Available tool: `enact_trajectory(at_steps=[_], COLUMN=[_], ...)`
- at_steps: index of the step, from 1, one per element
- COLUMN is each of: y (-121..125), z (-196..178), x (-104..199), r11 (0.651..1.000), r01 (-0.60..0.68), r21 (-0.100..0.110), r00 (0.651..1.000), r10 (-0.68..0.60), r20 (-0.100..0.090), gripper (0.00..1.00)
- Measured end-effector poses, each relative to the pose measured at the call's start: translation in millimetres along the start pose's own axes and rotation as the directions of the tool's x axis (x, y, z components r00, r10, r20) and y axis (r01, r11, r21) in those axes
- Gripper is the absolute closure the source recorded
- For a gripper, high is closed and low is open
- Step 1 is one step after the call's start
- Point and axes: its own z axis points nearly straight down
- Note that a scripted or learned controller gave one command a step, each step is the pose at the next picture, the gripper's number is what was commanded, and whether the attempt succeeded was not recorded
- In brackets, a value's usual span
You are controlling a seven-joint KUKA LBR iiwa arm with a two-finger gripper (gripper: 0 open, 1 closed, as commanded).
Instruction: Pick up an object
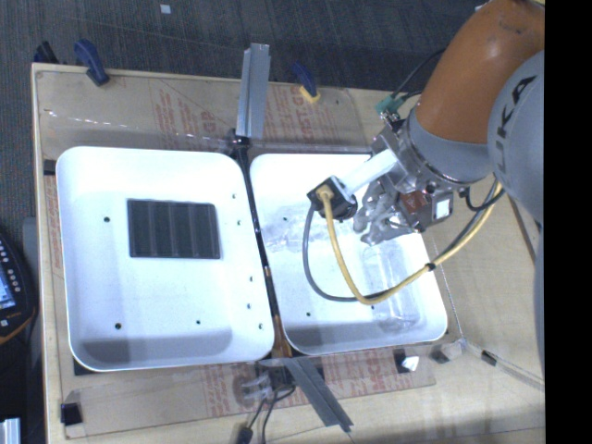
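A dark grey ribbed rectangular block [174,229] lies flat in the left bin [92,331]. In the right bin [314,336] a clear plastic bottle-like object [396,289] lies near the right wall, hard to make out against the white floor. Another faint transparent item [282,232] rests near the bin's left side. My gripper [377,225] hangs low over the right bin, just above the upper end of the clear bottle-like object. Whether it touches that object cannot be told. A yellow cable [344,266] and a black one loop beneath the wrist.
A metal divider bar [253,91] stands at the back between the bins, and another bracket [310,396] sits at the front. Blue clamps [92,63] hold the board's back edge. The arm's orange band [481,72] looms over the right bin's far corner.
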Motion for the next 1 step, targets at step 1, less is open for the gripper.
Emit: enact_trajectory(at_steps=[1], y=[-41.6], z=[-5.7], x=[39.8], r11=[0.920], r01=[0.393], r21=[-0.001], r00=[0.919], r10=[-0.393], r20=[-0.003], gripper=[1.00])
